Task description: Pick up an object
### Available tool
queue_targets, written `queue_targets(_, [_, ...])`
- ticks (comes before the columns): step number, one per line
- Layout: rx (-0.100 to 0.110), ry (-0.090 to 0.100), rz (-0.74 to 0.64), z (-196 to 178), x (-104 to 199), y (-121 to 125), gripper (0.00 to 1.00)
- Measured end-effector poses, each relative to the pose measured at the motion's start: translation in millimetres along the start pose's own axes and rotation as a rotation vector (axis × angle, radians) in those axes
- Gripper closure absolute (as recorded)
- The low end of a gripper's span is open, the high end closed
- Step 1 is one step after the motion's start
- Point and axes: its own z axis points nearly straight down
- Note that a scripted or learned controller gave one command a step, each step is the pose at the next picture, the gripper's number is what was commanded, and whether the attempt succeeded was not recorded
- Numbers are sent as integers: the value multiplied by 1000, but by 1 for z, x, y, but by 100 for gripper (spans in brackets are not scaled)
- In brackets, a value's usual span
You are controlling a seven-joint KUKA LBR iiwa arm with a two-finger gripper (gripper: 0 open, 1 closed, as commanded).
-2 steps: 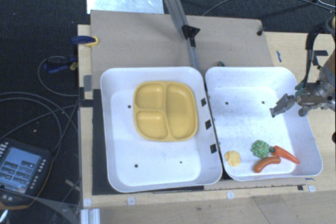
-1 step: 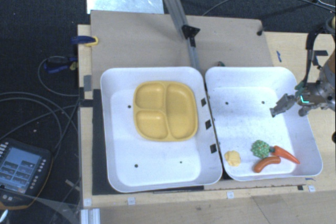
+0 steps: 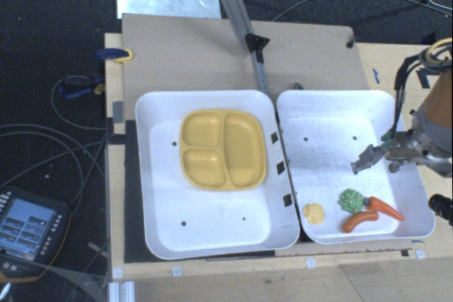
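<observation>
Gripper (image 3: 362,161) hangs over right bin (image 3: 333,106), nothing between its fingers; spread cannot be told. Carrot (image 3: 386,208), sausage (image 3: 359,221), broccoli (image 3: 350,200) and yellow piece (image 3: 313,213) cluster near the front wall, below gripper, apart from it. Yellow tray (image 3: 223,149) lies in left bin (image 3: 159,173).

The bench (image 3: 212,53) is pale wood with a tan board laid over its far part. Two white bins sit side by side on it, touching at the middle. The left bin (image 3: 212,223) holds a yellow divided plate (image 3: 223,149) toward its far side. The right bin (image 3: 333,124) holds four small things in its near right corner. A blue and yellow clamp (image 3: 115,54) grips the bench's far left edge.
</observation>
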Motion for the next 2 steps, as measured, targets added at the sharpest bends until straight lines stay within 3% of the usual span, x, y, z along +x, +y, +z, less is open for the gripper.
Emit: queue_targets(2, [2, 1, 0, 116, 2, -1, 0])
